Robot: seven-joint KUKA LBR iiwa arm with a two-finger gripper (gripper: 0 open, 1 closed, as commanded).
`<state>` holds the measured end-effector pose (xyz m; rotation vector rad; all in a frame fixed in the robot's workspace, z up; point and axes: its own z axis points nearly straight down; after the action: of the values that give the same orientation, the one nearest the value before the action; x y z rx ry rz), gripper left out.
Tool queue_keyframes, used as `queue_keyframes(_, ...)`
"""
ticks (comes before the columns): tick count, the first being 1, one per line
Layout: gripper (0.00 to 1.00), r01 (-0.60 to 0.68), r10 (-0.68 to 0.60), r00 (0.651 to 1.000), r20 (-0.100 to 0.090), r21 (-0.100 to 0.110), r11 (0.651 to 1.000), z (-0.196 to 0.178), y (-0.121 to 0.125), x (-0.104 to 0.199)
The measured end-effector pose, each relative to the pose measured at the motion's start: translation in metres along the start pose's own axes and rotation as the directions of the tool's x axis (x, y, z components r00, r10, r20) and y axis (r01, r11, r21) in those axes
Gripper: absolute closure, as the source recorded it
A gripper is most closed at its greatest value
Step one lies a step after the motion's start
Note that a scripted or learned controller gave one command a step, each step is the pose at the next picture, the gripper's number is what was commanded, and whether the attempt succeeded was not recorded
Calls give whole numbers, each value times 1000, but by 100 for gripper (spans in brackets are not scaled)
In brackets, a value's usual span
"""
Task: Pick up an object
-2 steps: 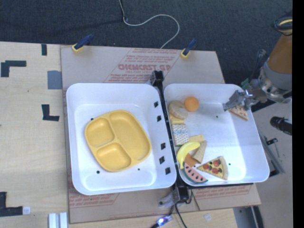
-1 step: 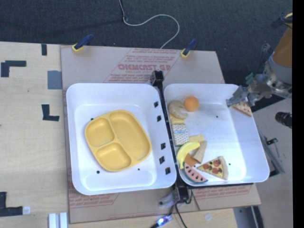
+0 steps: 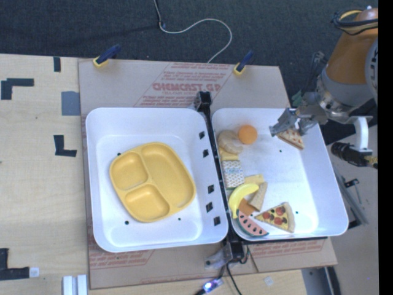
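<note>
The right bin (image 3: 319, 165) had plenty of bare white floor through its middle and along its far-right wall, because the toy food was crowded against the divider side: a tan cookie (image 3: 230, 142) and an orange ball (image 3: 247, 134) up top, a patterned cracker (image 3: 234, 174) below them, then a banana (image 3: 241, 195), a watermelon slice (image 3: 250, 225) and a pizza slice (image 3: 277, 216) packed into the near-left corner. The left bin (image 3: 101, 134) carried a yellow divided plate (image 3: 150, 180), with open floor all round it. And there was the gripper (image 3: 290, 126), up at the right bin's far-right corner, right by the rim, fingers pinched onto a brown wedge of toy food (image 3: 293, 139) that hung tilted beneath them, well apart from the cluster by the divider. The grey arm (image 3: 347, 78) reached in over the bin's right edge.
</note>
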<state>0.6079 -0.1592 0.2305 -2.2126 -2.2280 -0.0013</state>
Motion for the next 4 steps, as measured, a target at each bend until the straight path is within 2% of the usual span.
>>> queue_keyframes(1,100,-1,1,1000,0,2,1000,15,-4,53)
queue_keyframes(2,100,0,0,1000,0,0,1000,-2,-6,110)
queue_keyframes(3,100,-7,7,1000,3,4,1000,17,-8,94)
queue_keyframes(4,100,-5,5,1000,2,1,1000,13,-1,105)
